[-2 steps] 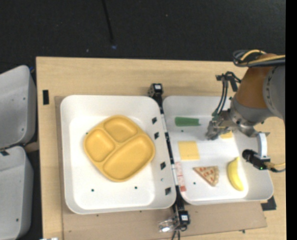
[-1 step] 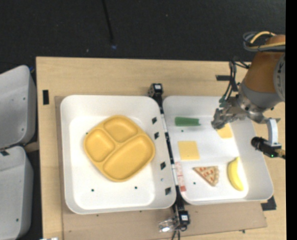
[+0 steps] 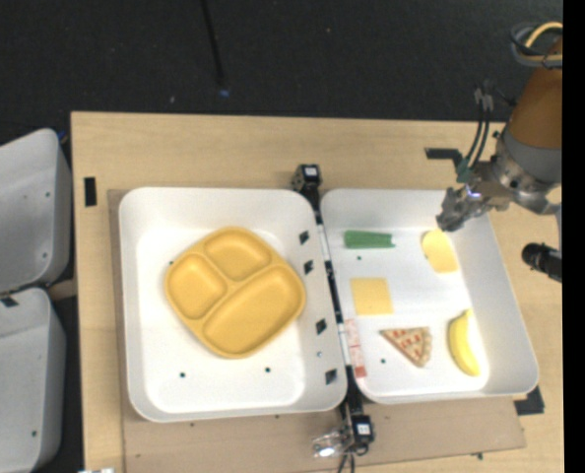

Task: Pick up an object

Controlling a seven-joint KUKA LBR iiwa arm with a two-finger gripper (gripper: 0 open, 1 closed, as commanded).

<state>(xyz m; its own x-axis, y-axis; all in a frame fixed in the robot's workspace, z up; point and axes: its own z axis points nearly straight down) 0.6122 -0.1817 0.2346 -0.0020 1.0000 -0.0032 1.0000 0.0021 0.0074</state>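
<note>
Nearest the camera in my right bin [image 3: 504, 294] lie the banana [image 3: 462, 344] by the right wall and the pizza slice [image 3: 410, 344] just left of it; a step farther back sits the flat yellow square [image 3: 372, 296], then the pale yellow lump [image 3: 439, 251], with the green strip [image 3: 369, 238] to its left, well apart. Farthest back, my pincer [image 3: 454, 212] hovers at the bin's far right corner, just above and beside that lump, grasping nothing; whether it is released or clenched I cannot tell at this size. The lump is, I judge, the 1 thing worth going for, since it lies nearest under me. To do this well I should centre over its middle, not its far edge, and come straight down so the 2 tips straddle its narrow width. The wall is close behind, so I should keep clear of the rim. The yellow tray [image 3: 235, 290] in the left bin [image 3: 140, 294] stays out of it.
</note>
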